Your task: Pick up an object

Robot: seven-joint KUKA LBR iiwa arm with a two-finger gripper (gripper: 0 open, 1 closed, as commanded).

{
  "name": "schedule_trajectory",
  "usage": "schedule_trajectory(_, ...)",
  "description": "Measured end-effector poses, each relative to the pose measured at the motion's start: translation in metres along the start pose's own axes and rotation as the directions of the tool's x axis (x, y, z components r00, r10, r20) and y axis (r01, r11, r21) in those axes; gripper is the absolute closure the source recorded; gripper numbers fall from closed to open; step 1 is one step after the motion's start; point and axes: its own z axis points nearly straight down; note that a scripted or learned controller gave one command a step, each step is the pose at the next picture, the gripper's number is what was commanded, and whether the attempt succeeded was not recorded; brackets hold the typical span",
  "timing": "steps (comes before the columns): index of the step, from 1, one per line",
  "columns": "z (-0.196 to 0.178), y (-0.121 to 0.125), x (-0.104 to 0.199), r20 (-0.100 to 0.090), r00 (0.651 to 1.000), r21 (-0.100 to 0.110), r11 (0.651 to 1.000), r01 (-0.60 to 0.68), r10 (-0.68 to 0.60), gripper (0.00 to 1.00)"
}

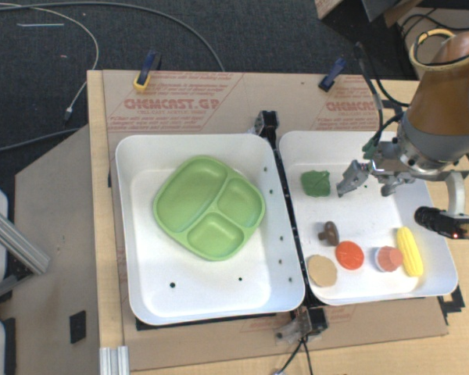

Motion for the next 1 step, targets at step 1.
schedule_trajectory(1, -0.0059, 0.0026, 0.0001, 0.002, 1.0, -0.012, 1.0, 0.002, -0.002, 0.0)
